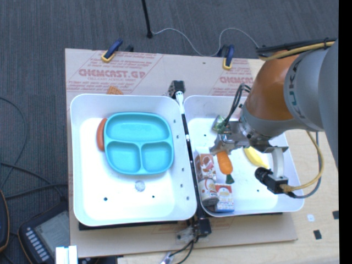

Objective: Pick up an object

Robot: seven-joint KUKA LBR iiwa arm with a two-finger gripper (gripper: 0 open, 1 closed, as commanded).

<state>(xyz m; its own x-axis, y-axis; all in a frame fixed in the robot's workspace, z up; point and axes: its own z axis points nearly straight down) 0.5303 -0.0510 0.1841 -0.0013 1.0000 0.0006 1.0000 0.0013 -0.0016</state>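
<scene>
In the right bin (pixel 275 202) lie an orange carrot (pixel 224 164) with a green end, a printed carton (pixel 212 185) along the left wall, a yellow banana (pixel 256 157) partly under the arm, and a small green item (pixel 220 124). My gripper (pixel 226 143) hangs over the middle of this bin, directly above the carrot's upper end. The grey and orange wrist hides much of the bin's right half.
The left bin (pixel 88 197) holds a blue divided tray (pixel 138 143) with a red-orange item (pixel 101 135) tucked at its left edge. A black fitting (pixel 176 86) sits at the far end of the wall between the bins. Clamps and cables lie beyond the board.
</scene>
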